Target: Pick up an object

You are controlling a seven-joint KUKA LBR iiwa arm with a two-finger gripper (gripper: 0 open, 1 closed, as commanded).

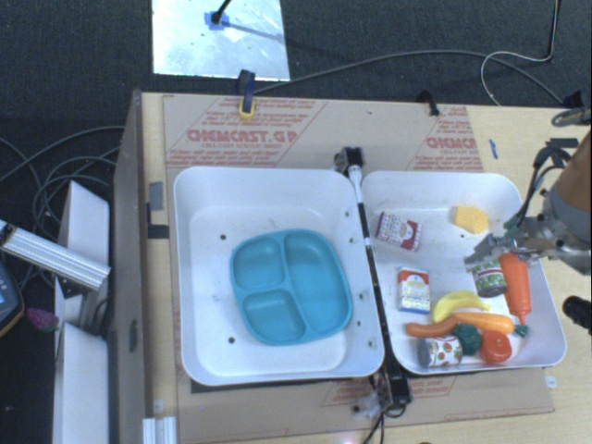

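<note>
While the gripper (pixel 499 248) hung in the right bin (pixel 435 185), finger state unclear, it sat over a small can (pixel 488 279) beside a carrot (pixel 516 287); can prob. light, stiff, slick — best pinched across its sides.

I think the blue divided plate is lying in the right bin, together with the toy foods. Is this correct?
Not quite. The camera view shows the blue divided plate lying in the left bin, by itself. The toy foods, such as the banana and the carrot, are in the right bin, where the hand is.
</note>
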